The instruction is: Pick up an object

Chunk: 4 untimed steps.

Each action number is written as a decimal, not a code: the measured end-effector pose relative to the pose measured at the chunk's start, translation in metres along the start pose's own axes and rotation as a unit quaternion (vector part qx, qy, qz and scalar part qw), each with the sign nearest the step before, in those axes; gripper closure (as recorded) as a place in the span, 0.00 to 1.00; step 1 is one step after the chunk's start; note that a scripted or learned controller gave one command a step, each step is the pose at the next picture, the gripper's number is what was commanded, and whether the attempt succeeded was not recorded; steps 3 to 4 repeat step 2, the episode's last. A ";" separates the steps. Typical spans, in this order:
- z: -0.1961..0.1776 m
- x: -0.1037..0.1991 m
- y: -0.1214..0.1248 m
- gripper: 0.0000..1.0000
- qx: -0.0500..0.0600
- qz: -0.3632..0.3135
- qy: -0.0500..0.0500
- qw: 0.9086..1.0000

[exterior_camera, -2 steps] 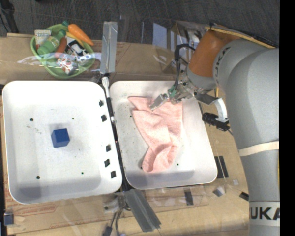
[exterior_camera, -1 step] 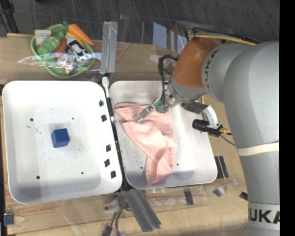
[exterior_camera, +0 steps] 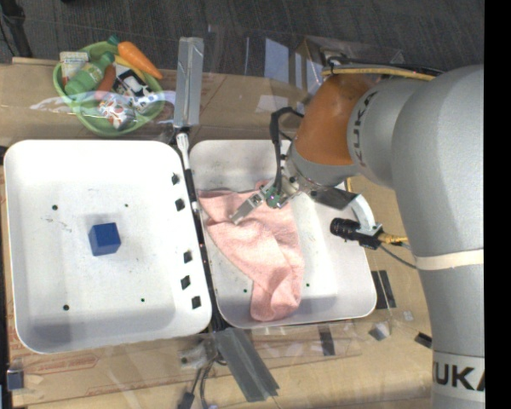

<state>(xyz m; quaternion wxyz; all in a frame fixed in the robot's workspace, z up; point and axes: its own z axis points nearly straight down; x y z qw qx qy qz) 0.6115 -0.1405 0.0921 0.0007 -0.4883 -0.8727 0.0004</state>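
A pink cloth (exterior_camera: 268, 254) lies crumpled in the right bin (exterior_camera: 349, 292), spreading from its left wall toward the front. My gripper (exterior_camera: 257, 203) is low over the cloth's upper edge, at or just above the fabric. The grey arm with its orange band (exterior_camera: 328, 135) reaches in from the right and covers the bin's back right part. A blue cube (exterior_camera: 105, 238) sits alone in the left bin (exterior_camera: 34, 313), far from the gripper.
A green bowl (exterior_camera: 111, 88) with a carrot and other small items stands on the bench behind the left bin. A divider with black clips (exterior_camera: 192, 245) runs between the two bins. A black cable plug (exterior_camera: 349, 228) hangs over the right bin.
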 end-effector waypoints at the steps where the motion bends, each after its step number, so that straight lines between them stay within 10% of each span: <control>1: -0.101 0.067 0.020 0.00 -0.001 0.092 0.000 0.996; 2: -0.005 0.030 -0.028 0.00 0.001 0.115 0.001 0.993; 4: -0.005 0.030 -0.028 0.00 0.001 0.115 0.001 0.993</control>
